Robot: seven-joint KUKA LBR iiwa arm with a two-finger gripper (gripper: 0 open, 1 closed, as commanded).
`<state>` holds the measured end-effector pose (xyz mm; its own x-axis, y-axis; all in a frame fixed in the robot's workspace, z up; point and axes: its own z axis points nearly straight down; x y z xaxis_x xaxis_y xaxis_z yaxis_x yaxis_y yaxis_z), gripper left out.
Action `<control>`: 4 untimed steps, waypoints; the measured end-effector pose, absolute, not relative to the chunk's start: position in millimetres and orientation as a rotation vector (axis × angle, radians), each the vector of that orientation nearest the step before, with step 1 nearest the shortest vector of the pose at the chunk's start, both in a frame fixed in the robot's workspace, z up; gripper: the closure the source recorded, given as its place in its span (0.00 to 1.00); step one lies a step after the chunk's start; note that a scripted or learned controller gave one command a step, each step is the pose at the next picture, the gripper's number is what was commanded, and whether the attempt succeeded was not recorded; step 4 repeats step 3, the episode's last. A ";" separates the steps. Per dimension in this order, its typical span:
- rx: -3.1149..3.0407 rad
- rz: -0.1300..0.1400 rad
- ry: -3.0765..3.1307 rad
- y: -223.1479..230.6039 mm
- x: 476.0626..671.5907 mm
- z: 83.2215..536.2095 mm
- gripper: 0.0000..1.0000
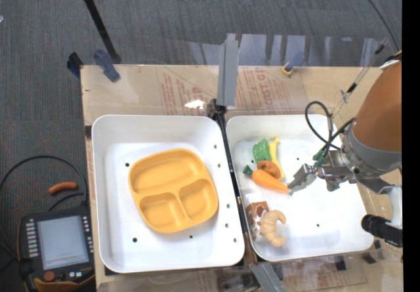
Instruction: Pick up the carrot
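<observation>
Camera view puts the orange plastic carrot (270, 181) in the right white shallow bin (341, 235), lying beside a small orange ring-shaped toy (268, 167) and a green-and-yellow corn toy (266, 149). At its tip sits the gripper (298, 181) (whether spread or closed, I cannot tell). A yellow divided plate (172, 189) occupies the left white bin (111, 140).

A yellow divided plate (174, 190) lies in the left bin (105, 146). In the right bin (341, 235), a croissant (273, 224) sits at lower centre beside a small brown packet (256, 209); a green and yellow vegetable (266, 149) lies higher up. A handheld control pad (59, 243) rests at lower left of the frame.
</observation>
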<state>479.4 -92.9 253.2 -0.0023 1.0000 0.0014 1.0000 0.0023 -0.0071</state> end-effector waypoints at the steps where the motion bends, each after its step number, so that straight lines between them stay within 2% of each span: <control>1: -2.163 0.002 -2.272 -81.5 560.7 87.9 0.00; 2: -2.166 0.005 -2.262 -82.9 560.2 94.8 1.00; 3: -1.965 0.004 -2.446 -15.4 578.6 198.2 1.00; 4: -1.965 0.004 -2.446 -15.4 578.6 198.2 1.00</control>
